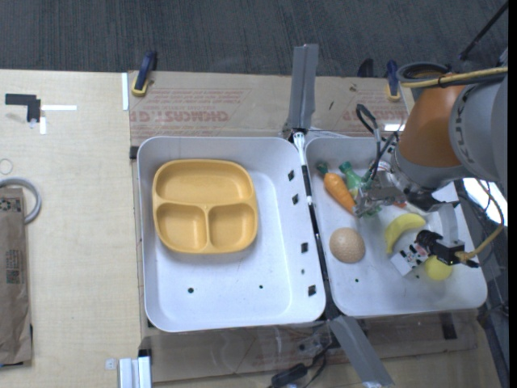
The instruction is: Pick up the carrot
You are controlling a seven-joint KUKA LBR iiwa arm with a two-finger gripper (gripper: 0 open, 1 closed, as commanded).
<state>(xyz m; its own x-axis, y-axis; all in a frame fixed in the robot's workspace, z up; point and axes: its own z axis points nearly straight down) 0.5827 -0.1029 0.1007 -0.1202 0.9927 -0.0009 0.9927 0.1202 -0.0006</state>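
Your carrot (339, 192) lies in the right bin (388, 297), toward that bin's far-left corner and just inside its left wall, with green tops at its far end. Its long axis runs at a slant, from the far-left end near the leaves down toward the near-right, where the tip points at the end effector (365, 203). The end effector sits low over the bin, immediately to the right of the carrot's tip, touching it or very nearly so; you cannot settle which from this angle. The coming move therefore turns on a short shift leftward and toward the far wall, in my judgement, so that the grasp straddles the carrot across its narrow width instead of meeting it end-on. How far the end effector stands open cannot be told: its working end is a dark, tangled shape partly masked by cabling and the wrist, and nothing is seen held in it. Note a green item (352, 174) just beyond the carrot, partly covered and hard to identify. An egg (347, 245) lies nearer the front, a banana (401, 228) to its right. The left bin (218, 297) carries a yellow divided plate (206, 205).
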